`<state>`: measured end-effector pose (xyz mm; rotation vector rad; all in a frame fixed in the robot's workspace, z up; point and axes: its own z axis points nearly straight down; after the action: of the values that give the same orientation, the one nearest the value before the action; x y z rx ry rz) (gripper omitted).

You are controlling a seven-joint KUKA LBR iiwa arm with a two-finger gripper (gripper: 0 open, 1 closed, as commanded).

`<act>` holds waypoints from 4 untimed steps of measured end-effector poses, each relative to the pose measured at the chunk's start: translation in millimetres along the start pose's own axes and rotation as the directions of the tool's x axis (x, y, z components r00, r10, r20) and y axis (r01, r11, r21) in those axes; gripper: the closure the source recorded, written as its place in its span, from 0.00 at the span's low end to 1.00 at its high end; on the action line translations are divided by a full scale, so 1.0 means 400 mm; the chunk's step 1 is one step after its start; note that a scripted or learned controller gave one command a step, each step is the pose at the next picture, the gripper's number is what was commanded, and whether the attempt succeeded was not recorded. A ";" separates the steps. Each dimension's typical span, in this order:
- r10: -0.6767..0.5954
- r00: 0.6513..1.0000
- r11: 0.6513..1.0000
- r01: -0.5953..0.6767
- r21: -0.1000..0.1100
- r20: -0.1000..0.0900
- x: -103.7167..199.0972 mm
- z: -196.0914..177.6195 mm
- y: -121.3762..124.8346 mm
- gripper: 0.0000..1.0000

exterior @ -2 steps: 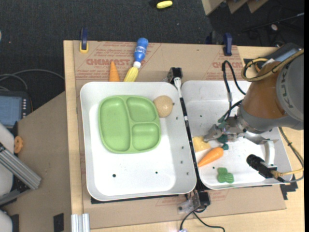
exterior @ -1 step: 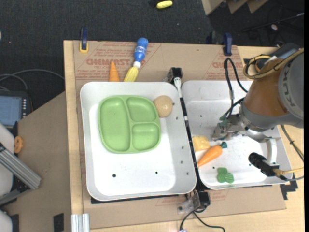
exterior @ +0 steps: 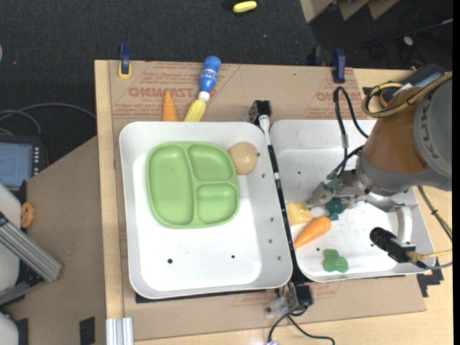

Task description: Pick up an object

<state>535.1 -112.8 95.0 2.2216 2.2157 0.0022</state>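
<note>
White bins [exterior: 215,268]; a pale green divided plate [exterior: 192,183]; a tan ball [exterior: 244,157]; an orange carrot [exterior: 313,231]; a green toy [exterior: 334,261]; a grey arm [exterior: 424,142] banded orange.

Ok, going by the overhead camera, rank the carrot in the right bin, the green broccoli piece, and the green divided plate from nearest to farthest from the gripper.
1. Carrot, just below-left of the gripper, right bin.
2. Broccoli piece, farther down, near the right bin's front edge.
3. Green divided plate, across in the left bin.
</note>
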 end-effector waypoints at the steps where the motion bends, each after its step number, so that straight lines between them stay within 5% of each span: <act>1: 0.001 1.000 1.000 -0.001 -0.003 0.001 -0.001 -0.026 0.002 1.00; 2: 0.001 1.000 1.000 -0.001 -0.002 0.001 -0.001 -0.025 0.001 0.00; 3: -0.007 1.000 1.000 0.007 -0.001 -0.001 0.056 0.029 0.159 0.00; 4: 0.004 1.000 1.000 -0.004 0.012 -0.003 -0.033 0.027 -0.060 0.00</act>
<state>511.2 -126.1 84.2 2.2333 2.2193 -0.0081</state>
